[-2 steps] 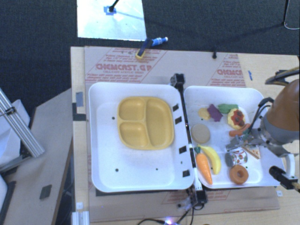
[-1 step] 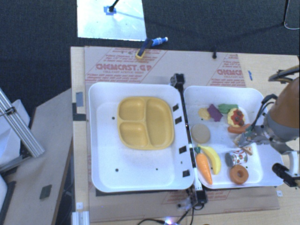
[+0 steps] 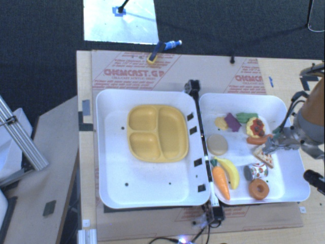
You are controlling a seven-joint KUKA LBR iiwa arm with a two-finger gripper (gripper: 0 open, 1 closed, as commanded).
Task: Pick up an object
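Observation:
The right bin (image 3: pixel 290 179) holds several toy foods. Among them are a carrot (image 3: pixel 221 182), a banana (image 3: pixel 231 171), a donut (image 3: pixel 259 189), a small can (image 3: pixel 255 171), a pizza slice (image 3: pixel 265 159), a red sausage (image 3: pixel 255 140), a yellow and red round piece (image 3: pixel 255 126), a green piece (image 3: pixel 246 117), a purple piece (image 3: pixel 232 121) and a tan disc (image 3: pixel 218 144). My gripper (image 3: pixel 271 145) is low at the bin's right side. It hangs just above the pizza slice's upper end and beside the sausage. Nothing is visibly held.
The left bin (image 3: pixel 109 151) holds a yellow divided plate (image 3: pixel 156 133). The grey arm (image 3: pixel 311 120) leans in over the right bin's right rim. A blue and yellow tool (image 3: pixel 163 47) lies on the cardboard behind the bins.

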